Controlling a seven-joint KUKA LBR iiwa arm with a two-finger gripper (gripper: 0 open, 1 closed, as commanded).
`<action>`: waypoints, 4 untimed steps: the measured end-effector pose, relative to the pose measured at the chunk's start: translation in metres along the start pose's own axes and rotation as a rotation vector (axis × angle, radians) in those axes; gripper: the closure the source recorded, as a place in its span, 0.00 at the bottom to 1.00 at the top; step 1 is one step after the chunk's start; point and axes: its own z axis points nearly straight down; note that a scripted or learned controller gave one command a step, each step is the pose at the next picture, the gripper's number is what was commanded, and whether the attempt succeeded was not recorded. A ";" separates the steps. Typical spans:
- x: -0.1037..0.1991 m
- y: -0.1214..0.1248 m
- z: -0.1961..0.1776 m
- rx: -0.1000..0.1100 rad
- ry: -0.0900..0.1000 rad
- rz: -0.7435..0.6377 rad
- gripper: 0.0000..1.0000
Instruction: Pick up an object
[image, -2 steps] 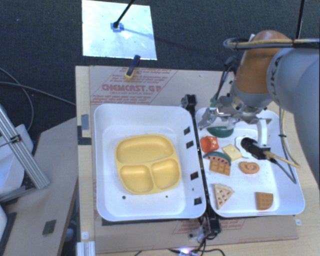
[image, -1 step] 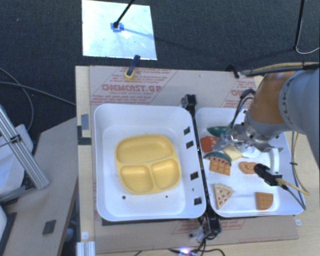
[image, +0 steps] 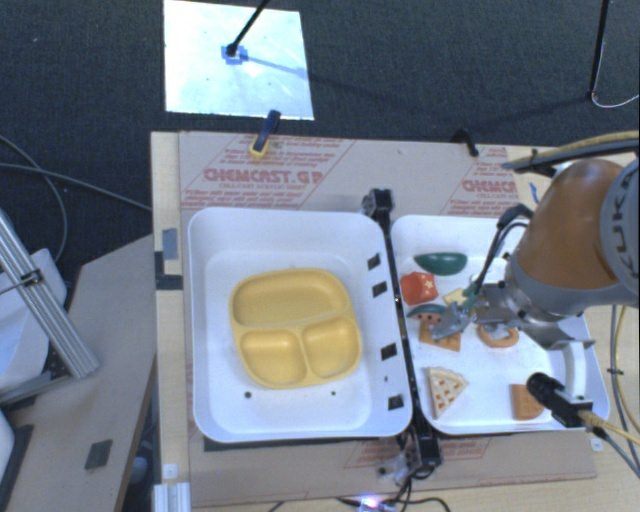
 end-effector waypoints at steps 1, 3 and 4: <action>0.115 -0.011 0.004 -0.002 0.001 -0.014 0.00; 0.108 -0.009 -0.007 -0.005 -0.001 -0.002 0.00; 0.040 -0.009 -0.099 -0.014 -0.005 0.005 0.00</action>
